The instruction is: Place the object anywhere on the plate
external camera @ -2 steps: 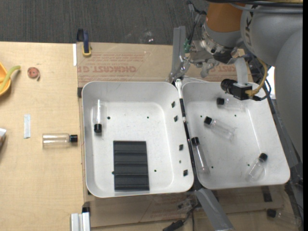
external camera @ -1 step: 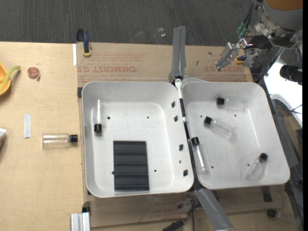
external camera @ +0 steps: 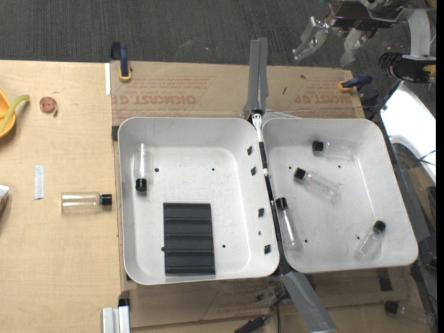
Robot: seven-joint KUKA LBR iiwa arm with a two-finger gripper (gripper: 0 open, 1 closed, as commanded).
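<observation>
Hand [external camera: 329, 39] hovers at 1 o'clock of view, above counter [external camera: 62, 255] beyond far rim of right bin [external camera: 395, 186]; fingers spread, nothing between them. Likely object: one of four clear black-capped vials in right bin. Nearest vial [external camera: 329, 147] lies toward 6 o'clock from hand, long axis 3-to-9; second vial [external camera: 316, 183] past it, axis 10-to-4. Plate, judged dark ribbed slab [external camera: 188, 239], sits in left bin [external camera: 132, 207] near 7 o'clock, well apart. Divider [external camera: 258, 82] between bins stands in transfer path. Another vial [external camera: 141, 166] in left bin.
</observation>
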